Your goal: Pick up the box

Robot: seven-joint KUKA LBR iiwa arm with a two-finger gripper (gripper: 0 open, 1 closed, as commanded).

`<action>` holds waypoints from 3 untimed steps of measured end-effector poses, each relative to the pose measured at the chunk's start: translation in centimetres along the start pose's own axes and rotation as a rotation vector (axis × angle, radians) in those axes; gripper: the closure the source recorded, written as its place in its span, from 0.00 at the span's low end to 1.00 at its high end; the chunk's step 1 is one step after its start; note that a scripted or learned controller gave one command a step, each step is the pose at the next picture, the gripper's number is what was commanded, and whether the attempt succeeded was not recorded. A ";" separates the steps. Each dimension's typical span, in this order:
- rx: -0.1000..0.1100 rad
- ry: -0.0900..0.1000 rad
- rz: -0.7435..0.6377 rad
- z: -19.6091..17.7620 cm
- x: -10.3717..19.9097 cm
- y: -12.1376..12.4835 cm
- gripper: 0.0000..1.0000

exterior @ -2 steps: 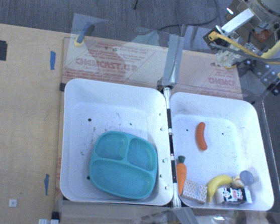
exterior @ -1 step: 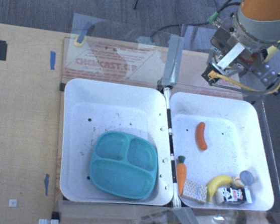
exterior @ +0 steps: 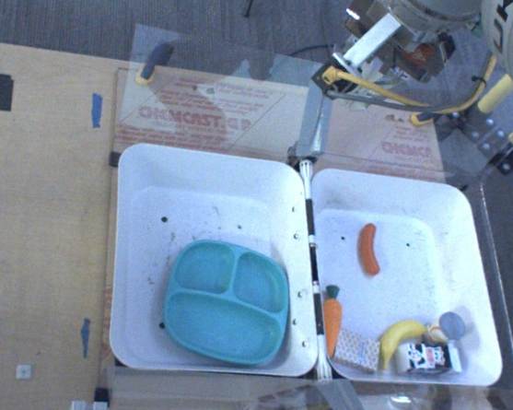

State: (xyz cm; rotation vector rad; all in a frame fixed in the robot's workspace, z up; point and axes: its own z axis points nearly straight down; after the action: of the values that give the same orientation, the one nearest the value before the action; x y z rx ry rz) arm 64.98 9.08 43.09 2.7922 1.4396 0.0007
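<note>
Jaw state: it cannot be told whether the grey 2-finger gripper is released or clenched; nothing is seen held in it.

Lower right of the frame: the small white-and-black printed cardboard box lies in the near right corner of the right shallow white bin. It touches the yellow plastic banana on its left and sits just below a small grey-blue round cap. A flat speckled tan packet lies left of the banana, beside the orange toy carrot with a green top.

Lower centre: a teal 3-compartment plastic plate rests in the left shallow white bin.

Middle right: an orange-red toy sausage lies alone, well apart from the box.

Upper centre: the gripper hangs above the far end of the divide between the 2 bins, well apart from the box.

Handling, as judged: the box is probably light, stiff-sided and somewhat crushable. Its 2 long faces offer the best hold. The bin wall and the banana crowd it, so a top-down approach across its narrow width seems safest.
</note>
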 end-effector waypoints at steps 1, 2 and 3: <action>0.003 -0.002 0.070 13.2 4.8 -3.2 1.00; 0.001 0.001 0.102 5.0 10.6 -7.5 1.00; 0.000 0.004 0.108 4.0 10.5 -7.2 1.00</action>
State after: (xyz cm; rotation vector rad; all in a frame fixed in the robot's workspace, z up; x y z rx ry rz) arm 65.20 21.76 39.11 2.8677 1.2878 0.0062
